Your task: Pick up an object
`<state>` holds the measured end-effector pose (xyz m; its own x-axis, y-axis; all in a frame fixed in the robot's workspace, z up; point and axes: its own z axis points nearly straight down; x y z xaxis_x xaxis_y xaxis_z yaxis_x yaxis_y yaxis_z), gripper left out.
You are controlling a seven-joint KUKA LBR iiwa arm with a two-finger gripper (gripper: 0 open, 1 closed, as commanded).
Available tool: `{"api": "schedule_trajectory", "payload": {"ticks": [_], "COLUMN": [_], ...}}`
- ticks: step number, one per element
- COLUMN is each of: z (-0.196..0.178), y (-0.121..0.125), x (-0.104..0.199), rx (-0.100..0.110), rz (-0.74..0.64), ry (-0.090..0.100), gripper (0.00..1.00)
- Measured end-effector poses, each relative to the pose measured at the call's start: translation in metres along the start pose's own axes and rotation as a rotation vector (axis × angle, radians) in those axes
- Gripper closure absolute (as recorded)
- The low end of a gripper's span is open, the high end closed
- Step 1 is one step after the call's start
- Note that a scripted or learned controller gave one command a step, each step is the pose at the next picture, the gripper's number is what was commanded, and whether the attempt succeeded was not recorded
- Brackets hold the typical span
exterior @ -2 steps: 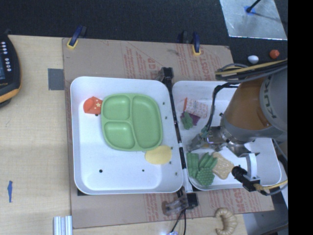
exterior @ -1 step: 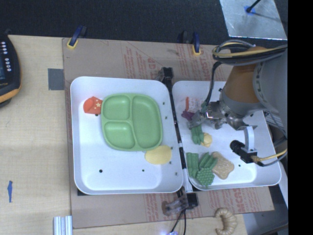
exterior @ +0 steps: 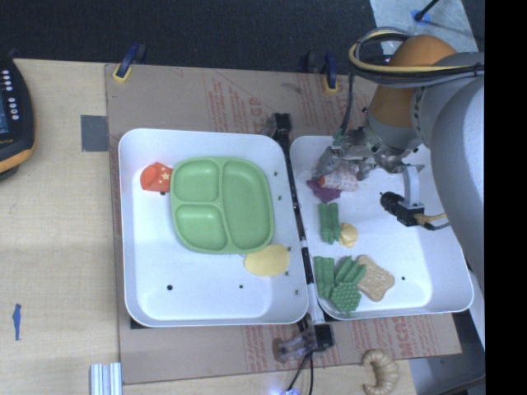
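My gripper (exterior: 349,161) hangs low over the back left corner of the right bin (exterior: 432,296), with the grey arm and its orange band (exterior: 412,72) behind it. Directly below and in front of it lies a purple object (exterior: 326,191), touching or nearly touching it; I cannot tell which. Further forward in this bin are a green pod (exterior: 329,221), a small yellow piece (exterior: 348,235), a tan toast slice (exterior: 375,280) and green leafy pieces (exterior: 338,283).
The left bin (exterior: 148,290) holds a green divided plate (exterior: 222,204), a red piece with a star (exterior: 155,177) and a yellow lump (exterior: 267,261). A tan curled object (exterior: 381,370) lies outside the bins at the front. A black pendant (exterior: 10,113) sits far left.
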<state>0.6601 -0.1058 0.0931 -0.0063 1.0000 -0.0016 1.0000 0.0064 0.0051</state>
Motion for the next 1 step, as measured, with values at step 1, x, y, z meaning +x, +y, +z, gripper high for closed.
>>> {"api": "schedule_trajectory", "payload": {"ticks": [1], "z": [0.0010], "y": [-0.0038], "x": [0.0137], "rx": [0.010], "rz": [0.001], "ry": [0.002], "gripper": [0.00]}}
